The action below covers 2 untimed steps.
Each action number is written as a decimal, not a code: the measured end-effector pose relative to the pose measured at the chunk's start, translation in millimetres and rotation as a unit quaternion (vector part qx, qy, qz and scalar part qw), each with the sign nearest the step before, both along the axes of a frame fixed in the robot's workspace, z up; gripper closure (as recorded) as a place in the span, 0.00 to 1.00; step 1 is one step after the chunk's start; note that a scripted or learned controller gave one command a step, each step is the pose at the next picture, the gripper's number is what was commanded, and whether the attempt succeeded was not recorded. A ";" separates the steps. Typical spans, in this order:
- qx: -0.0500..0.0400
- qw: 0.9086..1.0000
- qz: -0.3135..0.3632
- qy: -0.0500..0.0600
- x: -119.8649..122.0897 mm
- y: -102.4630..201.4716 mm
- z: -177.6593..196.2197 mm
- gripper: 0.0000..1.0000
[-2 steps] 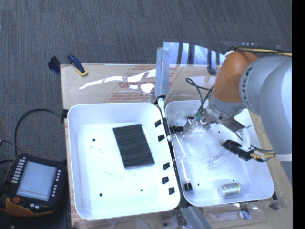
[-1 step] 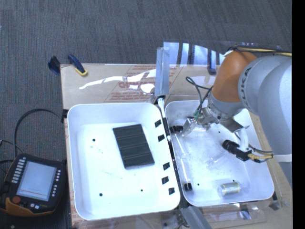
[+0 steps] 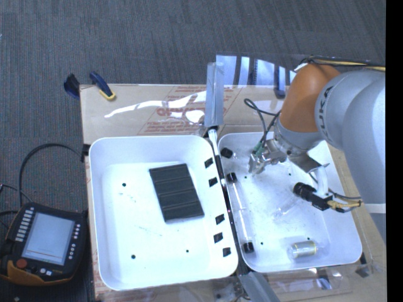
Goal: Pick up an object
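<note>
Two white bins (image 3: 101,168) on bench, gripper (image 3: 259,159) low in right bin, grip state unclear

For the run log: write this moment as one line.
tool: over right white bin, upper-left part | small metallic cylinder: lying near bin's front edge | dark ribbed rectangular slab: left white bin

Clearly a robotics lab or test cell. Shown by 2 shallow white plastic bins (image 3: 101,168) set side by side on a plywood bench (image 3: 145,106), a grey industrial arm with an orange band (image 3: 340,115) reaching in, a grey handheld teach pendant with a screen (image 3: 44,241) on dark carpet (image 3: 126,30), and blue clamps (image 3: 99,85) at the bench edge.
</note>
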<state>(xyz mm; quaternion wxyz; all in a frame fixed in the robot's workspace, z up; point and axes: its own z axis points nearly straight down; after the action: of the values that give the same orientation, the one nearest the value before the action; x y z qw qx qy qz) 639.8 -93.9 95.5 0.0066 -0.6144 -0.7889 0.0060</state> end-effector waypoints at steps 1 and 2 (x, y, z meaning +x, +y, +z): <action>0.000 1.000 0.000 0.001 -0.5 0.1 -0.5 0.00; 0.000 1.000 0.000 0.001 -0.5 0.1 -0.5 0.00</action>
<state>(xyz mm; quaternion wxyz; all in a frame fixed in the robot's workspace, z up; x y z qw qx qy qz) 639.3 -93.7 95.0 0.0077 -0.6143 -0.7890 0.0066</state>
